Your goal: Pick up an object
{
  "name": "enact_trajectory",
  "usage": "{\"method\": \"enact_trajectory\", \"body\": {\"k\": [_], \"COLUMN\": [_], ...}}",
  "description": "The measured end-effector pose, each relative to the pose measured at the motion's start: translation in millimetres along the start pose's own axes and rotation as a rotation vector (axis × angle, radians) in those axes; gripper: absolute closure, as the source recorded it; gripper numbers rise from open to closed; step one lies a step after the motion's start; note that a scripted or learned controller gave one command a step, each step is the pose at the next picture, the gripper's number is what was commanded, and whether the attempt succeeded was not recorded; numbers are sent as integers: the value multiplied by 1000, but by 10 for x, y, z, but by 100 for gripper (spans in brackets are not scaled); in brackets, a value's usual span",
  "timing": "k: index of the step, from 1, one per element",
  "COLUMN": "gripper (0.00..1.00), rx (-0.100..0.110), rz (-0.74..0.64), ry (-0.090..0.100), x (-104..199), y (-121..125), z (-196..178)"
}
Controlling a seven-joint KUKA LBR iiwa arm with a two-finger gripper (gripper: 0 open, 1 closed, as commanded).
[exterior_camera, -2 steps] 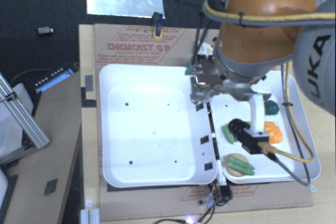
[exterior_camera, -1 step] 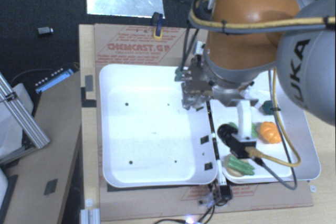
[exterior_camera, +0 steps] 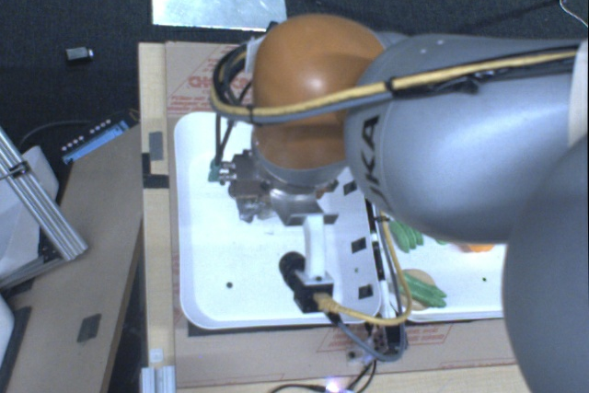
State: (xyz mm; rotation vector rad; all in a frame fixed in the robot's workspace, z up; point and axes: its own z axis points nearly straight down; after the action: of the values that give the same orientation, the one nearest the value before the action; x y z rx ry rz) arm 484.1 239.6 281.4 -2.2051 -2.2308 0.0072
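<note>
Grey arm [exterior_camera: 479,133] hangs low over the left white bin [exterior_camera: 198,225], presumably lowered to reach for something; its bulk hides the pincer, so I cannot tell its state. Green objects [exterior_camera: 425,292] lie nearby, partly hidden beneath the arm.

Green objects [exterior_camera: 416,288] lying in white bin [exterior_camera: 207,290], partly hidden under arm.
</note>
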Motion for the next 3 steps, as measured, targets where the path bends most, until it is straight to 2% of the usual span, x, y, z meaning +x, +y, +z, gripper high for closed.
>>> {"method": "enact_trajectory", "body": {"k": [1, 2, 3], "gripper": [100, 100, 100], "rx": [-11, -9, -17], "rz": [12, 7, 13], "ry": [2, 2, 2], "x": [-57, -52, -78], "y": [369, 156, 1264], "z": [-190, -409, -599]}}
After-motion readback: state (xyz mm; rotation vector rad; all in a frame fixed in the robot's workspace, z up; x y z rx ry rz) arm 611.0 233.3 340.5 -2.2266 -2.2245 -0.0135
